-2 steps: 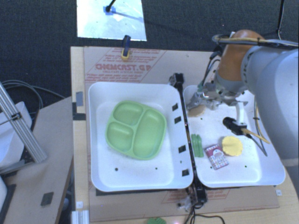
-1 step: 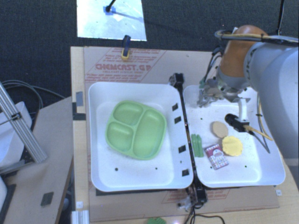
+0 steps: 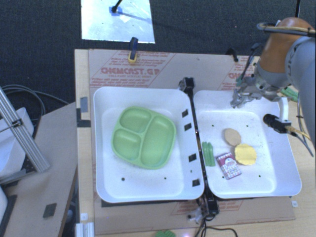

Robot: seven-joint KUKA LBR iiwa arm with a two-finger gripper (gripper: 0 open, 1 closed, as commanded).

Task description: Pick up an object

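Observation:
The right bin (image 3: 261,184) holds a tan oval piece (image 3: 232,136), a yellow round piece (image 3: 245,154), a small red card-like packet (image 3: 229,165) and a green strip (image 3: 208,153) by the bin's left wall. My gripper (image 3: 240,98) hangs over the bin's far edge, above and behind the tan piece and apart from every object. Nothing shows between its fingertips.
The left bin (image 3: 106,181) carries a green divided plate (image 3: 144,137). Black clips run along the seam between the two bins (image 3: 191,127). A cardboard sheet (image 3: 148,65) lies under the bins, and a yellow clamp (image 3: 133,53) sits at its far edge.

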